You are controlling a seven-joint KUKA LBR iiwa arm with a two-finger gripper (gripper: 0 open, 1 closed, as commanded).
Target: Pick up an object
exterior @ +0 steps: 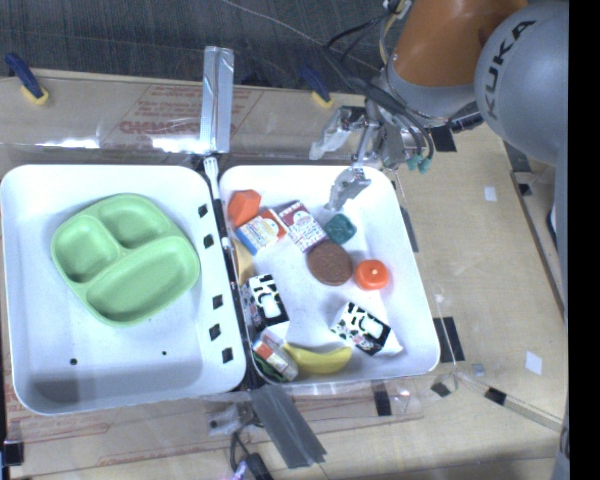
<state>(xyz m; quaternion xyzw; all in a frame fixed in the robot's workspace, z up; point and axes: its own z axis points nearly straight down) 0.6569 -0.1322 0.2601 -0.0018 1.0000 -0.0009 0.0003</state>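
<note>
Two shallow white bins side by side on a bench: left bin [40,368] with a green divided plate [126,258], right bin [405,268] crowded with small items. Near its upper left, an orange piece [243,207] beside two small cartons [260,231] [302,224]. Toward the middle, a teal block [340,229], a brown disc [330,264] just below it, an orange cap [372,274] to the disc's right. Lower down, a black-and-white packet [267,299], another [362,329], and a banana [318,357] along the bottom wall. Above the bin's upper edge, the gripper [346,190] (finger state unclear), hanging from the grey arm [525,68] with its orange band [440,28], close above the teal block.
</note>
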